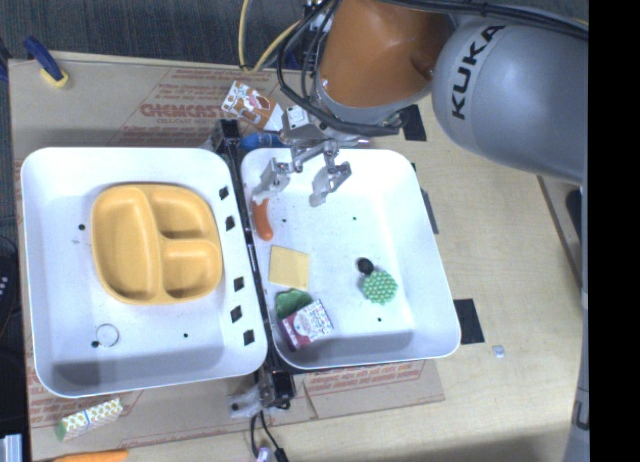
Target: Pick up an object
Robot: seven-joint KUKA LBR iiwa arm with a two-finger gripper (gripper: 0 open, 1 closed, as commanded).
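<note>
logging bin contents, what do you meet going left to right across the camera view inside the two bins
yellow divided tray → orange carrot-like piece → yellow cheese slice → green bumpy ball. The red packet and green piece near the front overlap the cheese's span, so they are left out.

tray [155, 242] in left bin [50, 280] | cheese slice [290, 267] in right bin [420, 250]

The bench [505, 390] bears two white bins [50, 250], side by side, on printed cardboard [170, 100].
</note>
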